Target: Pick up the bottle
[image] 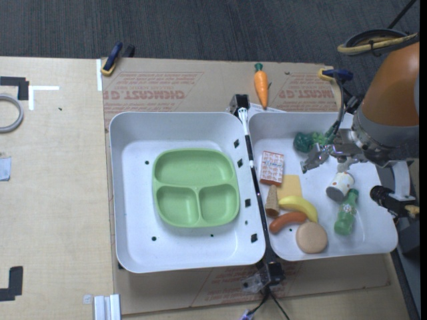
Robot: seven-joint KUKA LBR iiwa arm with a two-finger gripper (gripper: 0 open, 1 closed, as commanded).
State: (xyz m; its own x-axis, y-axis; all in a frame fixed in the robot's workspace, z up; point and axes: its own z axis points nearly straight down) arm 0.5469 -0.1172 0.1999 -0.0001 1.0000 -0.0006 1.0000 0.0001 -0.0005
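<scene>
A: How many bins, and what is in each?

B: Two white bins side by side. Taking the green plate [197,196] as the mark: it lies alone in the middle of the left bin [127,199], one plate with three compartments. The right bin [373,242] starts just right of the plate, past the shared rims.

A: Count what is in the right bin.

B: One green bottle [345,219] with a white top, lying far right of the plate near that bin's right wall. One white cup [339,187] just above the bottle. One banana [298,206], one hot dog [287,221], one round bun [311,238], one ice cream cone [272,201], one red and white packet [271,167], one yellow block [290,185], and one dark green lump [308,141] at the top.

A: And the gripper?

B: The gripper [320,156] hangs over the upper part of the right bin, up and left of the bottle and apart from it. I cannot tell how wide it stands; nothing shows between its tips.

A: Room around the bottle?

B: Bare white floor lies right of it and below it up to the rim; the bun sits near its lower left. Outside the bins, one carrot [260,85] lies on the cardboard, up and right of the plate.
</scene>
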